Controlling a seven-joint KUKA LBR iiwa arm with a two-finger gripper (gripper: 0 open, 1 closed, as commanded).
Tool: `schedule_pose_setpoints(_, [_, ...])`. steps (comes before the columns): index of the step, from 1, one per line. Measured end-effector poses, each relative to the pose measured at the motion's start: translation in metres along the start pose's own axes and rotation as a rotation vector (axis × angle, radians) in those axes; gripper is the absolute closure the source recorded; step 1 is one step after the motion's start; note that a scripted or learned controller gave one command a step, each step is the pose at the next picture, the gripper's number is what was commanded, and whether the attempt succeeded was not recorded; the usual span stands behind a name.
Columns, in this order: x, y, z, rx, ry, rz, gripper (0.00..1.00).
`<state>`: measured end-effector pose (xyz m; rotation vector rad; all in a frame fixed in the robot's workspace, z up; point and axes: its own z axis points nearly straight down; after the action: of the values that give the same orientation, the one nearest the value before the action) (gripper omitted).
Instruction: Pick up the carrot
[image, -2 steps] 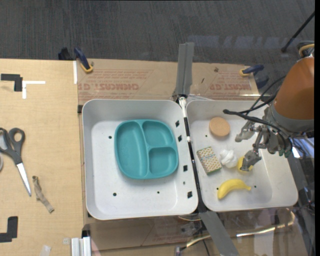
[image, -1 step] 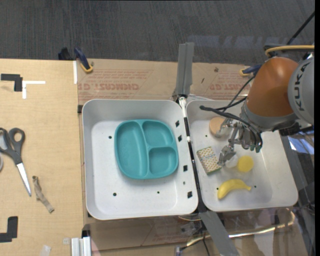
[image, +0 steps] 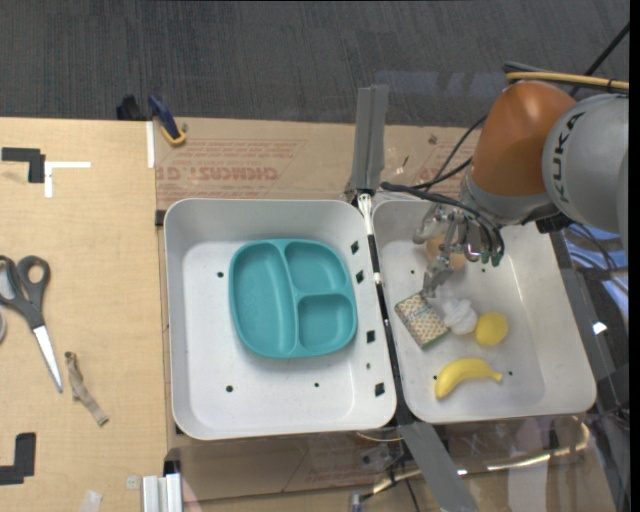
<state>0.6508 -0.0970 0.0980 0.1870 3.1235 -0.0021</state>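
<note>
Two pieces of lettering can be read. On the grey housing of the arm, at the upper right, stand the dark letters "KU", running upward along the casing, the start of the maker's name; the rest curves out of sight. On the brown cardboard sheet behind the left bin, red print stands upside down and mirrored; its large word seems to begin "CHEMICAL", but the smaller lines under it are too blurred to read.
</note>
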Motion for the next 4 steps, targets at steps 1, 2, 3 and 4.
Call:
schedule_pose_setpoints(1, [-0.010,-0.044,0.004,0.001,0.005,0.195,0.00])
schedule_pose_setpoints(2, [-0.007,-0.048,0.004,0.002,0.007,0.386,0.00])
schedule_pose_setpoints(3, [-0.009,-0.047,-0.007,0.002,0.001,0.382,1.00])
schedule_pose_setpoints(4, [0.008,-0.019,-0.141,0.002,0.006,0.444,1.00])
